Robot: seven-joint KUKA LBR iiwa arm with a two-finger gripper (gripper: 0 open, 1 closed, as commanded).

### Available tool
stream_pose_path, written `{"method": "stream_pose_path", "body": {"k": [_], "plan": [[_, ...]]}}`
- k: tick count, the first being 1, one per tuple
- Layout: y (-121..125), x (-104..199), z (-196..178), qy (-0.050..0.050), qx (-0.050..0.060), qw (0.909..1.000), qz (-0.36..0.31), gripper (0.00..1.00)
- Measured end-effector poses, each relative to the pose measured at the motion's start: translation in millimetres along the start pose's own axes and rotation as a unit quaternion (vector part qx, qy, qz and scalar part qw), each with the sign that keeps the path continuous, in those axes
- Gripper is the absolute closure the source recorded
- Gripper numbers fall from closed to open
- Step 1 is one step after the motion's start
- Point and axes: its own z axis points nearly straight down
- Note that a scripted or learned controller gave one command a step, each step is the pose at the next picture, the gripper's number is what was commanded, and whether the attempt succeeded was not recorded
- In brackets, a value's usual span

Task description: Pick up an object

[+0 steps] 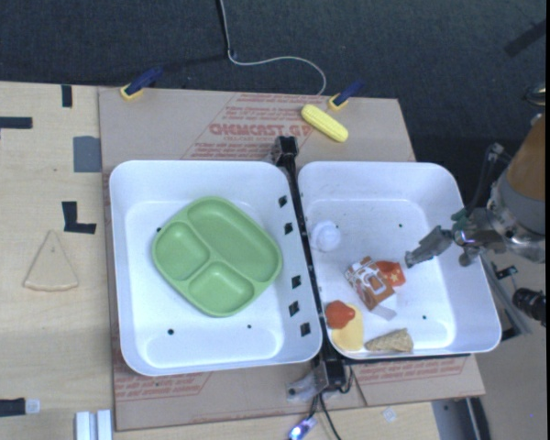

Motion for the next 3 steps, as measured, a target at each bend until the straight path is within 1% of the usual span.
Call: {"method": "stream_pose_path", "body": {"k": [1,2,3], "plan": [[-11.8,50.9,157.7,0.001,0.001,1.0,-0.001,0.0],[-10.6,117.3,48.5,0.0,-0.002,1.0,-0.003,0.0],[-11.3,115.2,43.3,0.0,0.001,1.0,-0.001,1.0]]}}
